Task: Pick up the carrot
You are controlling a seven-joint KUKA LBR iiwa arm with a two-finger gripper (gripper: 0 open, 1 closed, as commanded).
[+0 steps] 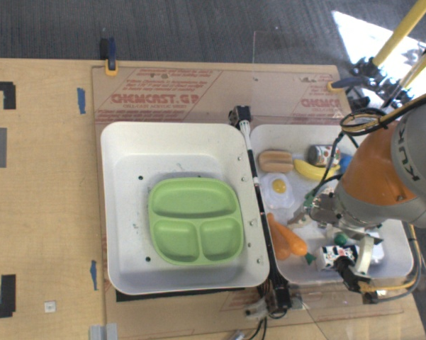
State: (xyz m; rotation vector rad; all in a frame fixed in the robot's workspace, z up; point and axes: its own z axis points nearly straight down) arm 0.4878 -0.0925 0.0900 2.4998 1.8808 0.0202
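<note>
arm: grey KUKA arm (383, 183) with an orange band, reaches in from the right and hangs over the right bin (400, 261)
gripper (307, 214): low over the middle of the right bin, pointing toward its left wall
grip state: cannot tell how far open it is, the wrist hides the tip; the carrot is not in its hold
carrot (287, 239): lies flat in the right bin, hard against the left wall, lower half, slanted, with a small green bit at its lower-right end; just below-left of the gripper
fried egg toy (278, 187): right bin, just above the carrot
bun (275, 161): right bin, upper left, above the egg
banana (313, 168): right of the bun, partly under the arm's cables
left bin (127, 147): holds 1 green plate (195, 219), 3 compartments, sitting level at centre
bins: 2, side by side, touching along the middle wall
</note>
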